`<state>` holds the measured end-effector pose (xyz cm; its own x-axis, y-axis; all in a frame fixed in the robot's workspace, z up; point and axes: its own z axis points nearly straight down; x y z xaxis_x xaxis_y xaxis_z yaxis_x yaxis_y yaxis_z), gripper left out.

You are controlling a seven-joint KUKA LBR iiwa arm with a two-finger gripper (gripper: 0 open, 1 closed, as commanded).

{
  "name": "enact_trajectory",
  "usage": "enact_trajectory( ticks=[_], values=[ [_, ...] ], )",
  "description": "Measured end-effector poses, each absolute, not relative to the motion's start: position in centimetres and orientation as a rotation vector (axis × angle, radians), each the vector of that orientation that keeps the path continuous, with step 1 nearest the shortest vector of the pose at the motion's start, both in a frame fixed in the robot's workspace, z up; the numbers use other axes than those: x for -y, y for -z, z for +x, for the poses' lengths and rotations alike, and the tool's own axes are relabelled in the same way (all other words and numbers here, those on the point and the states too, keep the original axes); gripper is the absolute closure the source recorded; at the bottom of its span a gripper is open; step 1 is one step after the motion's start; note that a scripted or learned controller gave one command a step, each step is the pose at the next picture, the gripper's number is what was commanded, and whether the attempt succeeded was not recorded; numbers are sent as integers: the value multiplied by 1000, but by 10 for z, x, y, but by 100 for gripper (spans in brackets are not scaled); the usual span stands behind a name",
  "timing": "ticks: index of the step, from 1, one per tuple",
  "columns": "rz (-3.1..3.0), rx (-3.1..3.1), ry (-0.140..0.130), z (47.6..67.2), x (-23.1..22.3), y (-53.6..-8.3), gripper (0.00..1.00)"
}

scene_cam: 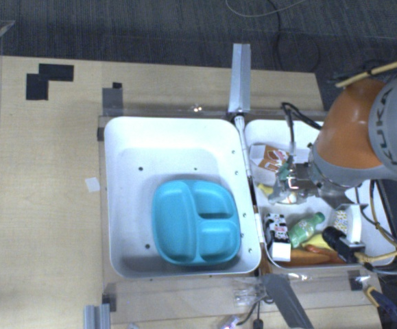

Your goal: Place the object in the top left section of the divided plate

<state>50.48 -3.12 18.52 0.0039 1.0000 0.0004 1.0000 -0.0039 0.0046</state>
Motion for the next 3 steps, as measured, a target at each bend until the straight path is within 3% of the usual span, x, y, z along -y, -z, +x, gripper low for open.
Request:
enact_trajectory(
  ticks=[1, 2, 3],
  values=[
    [2244, -2197, -3, 538, -47, -184, 100],
    [1883, -2511, -5, 556, -93, -185, 100],
    [1290, -2860, -5, 545, -76, -185, 100]
  ],
)
